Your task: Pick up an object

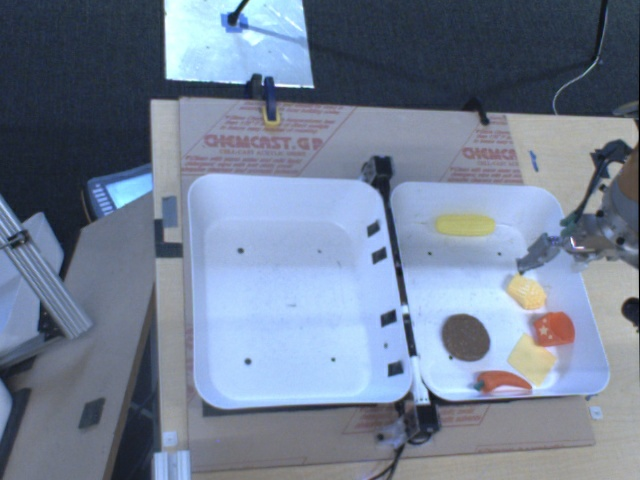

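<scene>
the grey two-finger gripper (535, 253) is seen at the right side of the right shallow white plastic bin (575, 298), just above a yellow lumpy toy piece (526, 291); whether its tips are spread cannot be told. in the same bin are placed a yellow corn cob (465, 226), a brown round cookie (466, 337), a red-orange block (553, 328), a pale yellow wedge (531, 359) and a red-orange pepper (502, 381).

Even bright light, soft focus, faint shadows
</scene>
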Robot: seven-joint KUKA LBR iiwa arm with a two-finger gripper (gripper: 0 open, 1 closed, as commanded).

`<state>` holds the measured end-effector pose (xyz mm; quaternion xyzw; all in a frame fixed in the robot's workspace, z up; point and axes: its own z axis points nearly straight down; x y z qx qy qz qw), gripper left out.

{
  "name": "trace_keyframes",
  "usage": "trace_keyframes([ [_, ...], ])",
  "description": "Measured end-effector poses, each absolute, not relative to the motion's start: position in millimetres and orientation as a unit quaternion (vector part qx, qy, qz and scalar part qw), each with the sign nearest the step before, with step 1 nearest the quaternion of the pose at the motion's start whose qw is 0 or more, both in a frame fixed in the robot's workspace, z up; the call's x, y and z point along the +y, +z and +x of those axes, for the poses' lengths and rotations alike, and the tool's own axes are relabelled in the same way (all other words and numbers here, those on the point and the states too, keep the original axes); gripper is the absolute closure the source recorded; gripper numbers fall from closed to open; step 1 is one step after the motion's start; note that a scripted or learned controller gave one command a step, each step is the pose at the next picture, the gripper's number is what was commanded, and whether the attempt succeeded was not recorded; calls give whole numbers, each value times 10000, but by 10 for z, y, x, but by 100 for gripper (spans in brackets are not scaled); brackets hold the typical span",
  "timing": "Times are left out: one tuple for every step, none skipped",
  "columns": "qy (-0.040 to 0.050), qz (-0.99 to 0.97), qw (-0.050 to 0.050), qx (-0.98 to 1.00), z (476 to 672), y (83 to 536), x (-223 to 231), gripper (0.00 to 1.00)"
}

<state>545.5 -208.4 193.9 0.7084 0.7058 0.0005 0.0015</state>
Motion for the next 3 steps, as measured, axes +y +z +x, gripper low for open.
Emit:
trace_keyframes([
  [5,7046,18,7096,6138,1122,-2056,0],
  [31,7069,68,7072,5790,2452,-2080,0],
  [-5,7050,-7,7092,6097,772,-2049,0],
])
